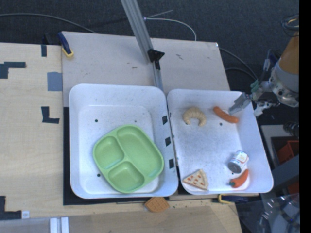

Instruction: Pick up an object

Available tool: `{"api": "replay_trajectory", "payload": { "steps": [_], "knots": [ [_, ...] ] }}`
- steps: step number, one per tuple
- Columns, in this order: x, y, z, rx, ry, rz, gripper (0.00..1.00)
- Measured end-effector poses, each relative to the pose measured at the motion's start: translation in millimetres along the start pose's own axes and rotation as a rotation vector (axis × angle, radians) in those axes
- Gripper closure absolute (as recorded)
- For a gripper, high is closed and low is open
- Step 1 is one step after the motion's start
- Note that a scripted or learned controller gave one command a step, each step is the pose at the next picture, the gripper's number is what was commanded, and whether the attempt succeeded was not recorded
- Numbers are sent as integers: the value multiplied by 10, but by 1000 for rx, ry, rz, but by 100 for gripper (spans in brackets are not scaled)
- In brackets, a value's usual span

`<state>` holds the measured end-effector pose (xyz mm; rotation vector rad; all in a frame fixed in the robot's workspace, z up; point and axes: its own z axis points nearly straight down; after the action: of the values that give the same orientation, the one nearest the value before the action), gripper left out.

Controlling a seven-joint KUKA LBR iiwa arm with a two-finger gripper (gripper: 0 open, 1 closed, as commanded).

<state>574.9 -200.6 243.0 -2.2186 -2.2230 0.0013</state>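
Gripper (246,102), fingers spread and nothing pinched, is seen poised at the right bin's (252,149) far right edge, just beside the sausage (225,114); approach is judged underway, and a lowering astride it is called for.

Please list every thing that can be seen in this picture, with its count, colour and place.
bins: 2, white, side by side on the bench
divided plate: 1, light green, in the left bin
croissant: 1, tan, top of the right bin
sausage: 1, orange-red, top right of the right bin
can: 1, silver, lower right of the right bin
carrot: 1, orange, below the can
pizza slice: 1, tan and red, bottom of the right bin
waffle: 1, brown, on the bench below the bins
clamp: 1, blue and yellow, top left of the bench
hand: 1, grey, beside the sausage
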Motion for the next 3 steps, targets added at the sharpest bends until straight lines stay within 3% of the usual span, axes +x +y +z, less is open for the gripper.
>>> {"api": "replay_trajectory", "payload": {
  "steps": [1,3],
  "knots": [
    [0,0,0,0,0,0,0],
    [85,22,1118,7,1,1,0]
  ]
}}
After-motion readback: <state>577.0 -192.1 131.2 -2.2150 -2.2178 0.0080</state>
